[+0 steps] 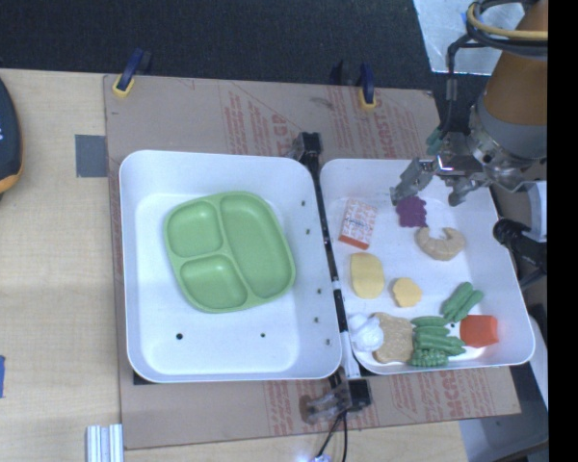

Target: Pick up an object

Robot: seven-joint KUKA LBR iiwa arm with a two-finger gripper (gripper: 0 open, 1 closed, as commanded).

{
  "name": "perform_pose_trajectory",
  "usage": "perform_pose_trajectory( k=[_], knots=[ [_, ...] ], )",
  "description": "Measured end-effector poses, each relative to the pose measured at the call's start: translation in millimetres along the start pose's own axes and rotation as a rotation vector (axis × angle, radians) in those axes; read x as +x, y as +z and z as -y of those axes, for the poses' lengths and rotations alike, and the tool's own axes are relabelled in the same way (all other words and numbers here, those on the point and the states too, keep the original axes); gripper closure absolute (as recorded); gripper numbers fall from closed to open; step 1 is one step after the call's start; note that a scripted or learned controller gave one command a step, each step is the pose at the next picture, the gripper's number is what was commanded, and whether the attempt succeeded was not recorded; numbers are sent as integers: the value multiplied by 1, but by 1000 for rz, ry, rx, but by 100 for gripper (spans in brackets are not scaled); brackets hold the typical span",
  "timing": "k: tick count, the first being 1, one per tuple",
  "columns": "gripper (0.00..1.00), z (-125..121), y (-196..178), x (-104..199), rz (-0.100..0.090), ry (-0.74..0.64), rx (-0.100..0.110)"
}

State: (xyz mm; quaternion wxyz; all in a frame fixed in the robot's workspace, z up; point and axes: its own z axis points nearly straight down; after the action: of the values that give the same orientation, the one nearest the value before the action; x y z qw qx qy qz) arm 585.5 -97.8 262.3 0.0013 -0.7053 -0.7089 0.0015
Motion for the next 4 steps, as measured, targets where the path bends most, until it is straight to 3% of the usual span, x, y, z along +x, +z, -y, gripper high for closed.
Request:
perform_pose_trajectory(
  k=[1, 2, 3, 4],
  knots=[
    [0, -43, 104, -65, 3, 3, 4],
    [0, -71, 174, -78, 2, -2, 1],
    [100, -72, 159, -79, 3, -4, -2],
    [0, -71, 159, -79, 3, -4, -2]
  ],
)
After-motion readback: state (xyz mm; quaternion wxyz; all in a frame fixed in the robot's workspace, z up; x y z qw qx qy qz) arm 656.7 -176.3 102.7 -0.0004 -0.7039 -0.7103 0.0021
